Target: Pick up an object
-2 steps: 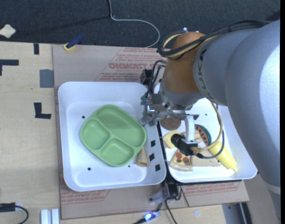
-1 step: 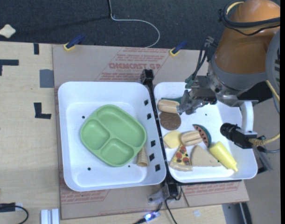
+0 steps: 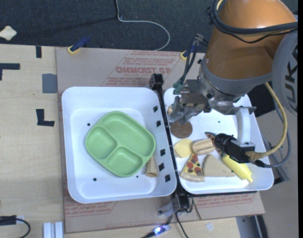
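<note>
From my remote seat I saw the arm [image 3: 245, 33] reaching in from the right, w/ the gripper [image 3: 177, 112] low over the far-left part of the right bin [image 3: 263, 182], close to the divider btwn the two bins. I couldn't tell whether the claw was spread or pressed together; the wrist body hid too much of it, and I saw nothing pinched in it.

The nearest obj was a brown round cookie [image 3: 181, 130], lying flat on the bin floor just beside the gripper tip on the near side. Whether they touched, I couldn't tell.

Nearer the camera in the same bin:
- a yellow round piece [image 3: 182, 148], just beside the cookie
- a tan bun [image 3: 202, 145], touching the yellow piece on its right
- a pizza slice [image 3: 193, 167] near the front rim
- a pale wedge [image 3: 215, 166] right of the pizza
- a long yellow item [image 3: 239, 168] at the wedge's right edge

The left bin [image 3: 74, 133] held a green divided plate [image 3: 120, 143], approx. centred, and a small cone [image 3: 151, 168] at the plate's near-right edge, by the divider.
</note>
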Controlling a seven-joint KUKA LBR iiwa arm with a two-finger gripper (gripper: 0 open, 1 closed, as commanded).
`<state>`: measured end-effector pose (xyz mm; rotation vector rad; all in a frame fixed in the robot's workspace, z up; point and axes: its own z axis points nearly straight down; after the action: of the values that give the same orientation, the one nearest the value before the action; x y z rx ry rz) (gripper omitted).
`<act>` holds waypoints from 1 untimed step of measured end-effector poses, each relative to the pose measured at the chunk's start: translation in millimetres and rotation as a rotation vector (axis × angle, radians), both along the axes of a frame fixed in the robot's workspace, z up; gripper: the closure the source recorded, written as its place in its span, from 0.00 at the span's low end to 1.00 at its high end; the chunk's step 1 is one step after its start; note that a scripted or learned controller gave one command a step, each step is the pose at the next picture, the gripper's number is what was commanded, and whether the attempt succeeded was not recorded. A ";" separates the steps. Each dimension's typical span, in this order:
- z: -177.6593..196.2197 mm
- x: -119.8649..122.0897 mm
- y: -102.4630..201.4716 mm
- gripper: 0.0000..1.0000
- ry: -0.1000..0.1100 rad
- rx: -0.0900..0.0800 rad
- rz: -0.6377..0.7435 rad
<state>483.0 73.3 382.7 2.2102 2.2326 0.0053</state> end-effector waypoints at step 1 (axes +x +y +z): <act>66.5 0.8 60.8 1.00 -0.003 0.000 -0.001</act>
<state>483.8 134.1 449.2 2.2098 2.2300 0.0092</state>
